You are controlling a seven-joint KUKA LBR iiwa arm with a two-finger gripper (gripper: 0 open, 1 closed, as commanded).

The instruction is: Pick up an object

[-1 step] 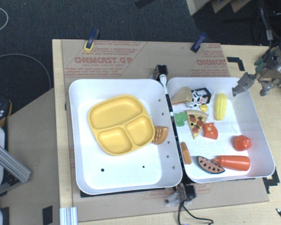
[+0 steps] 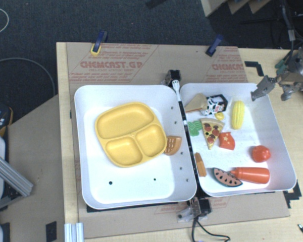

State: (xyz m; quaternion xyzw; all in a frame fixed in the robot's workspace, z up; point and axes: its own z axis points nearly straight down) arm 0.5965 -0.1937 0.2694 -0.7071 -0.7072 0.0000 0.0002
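The gripper [image 2: 273, 88] hangs at the far right, just past the upper right corner of the right bin [image 2: 278, 130]; its two fingers are spread apart with nothing between them; one finger [image 2: 261, 88] points down toward the bin's corner, apart from every toy.

Inside that bin, nearest the gripper, a yellow corn cob [image 2: 237, 114] lies upright along the bin; beside it to the left sits a black-and-white block [image 2: 215, 105], touching a tan wedge [image 2: 195, 104] by the bin's left wall; below those, a pizza slice [image 2: 210, 131] with a green piece [image 2: 194, 128] on its left and a red chunk [image 2: 226, 141] on its right; a tomato [image 2: 260, 153] sits alone near the right wall; along the near edge, an orange carrot [image 2: 251, 174] lies sideways, touching a watermelon slice [image 2: 226, 178]; a small orange stick [image 2: 200, 165] rests against the wall between the bins.

Over in the left bin [image 2: 91, 185], a yellow divided plate [image 2: 130, 133] lies tilted across the middle; a brown pastry [image 2: 172, 144] sits just beside its right edge; both bins rest on a cardboard sheet [image 2: 141, 59] on the tabletop [image 2: 40, 135], two clamps [image 2: 97, 42] pinning its far edge.
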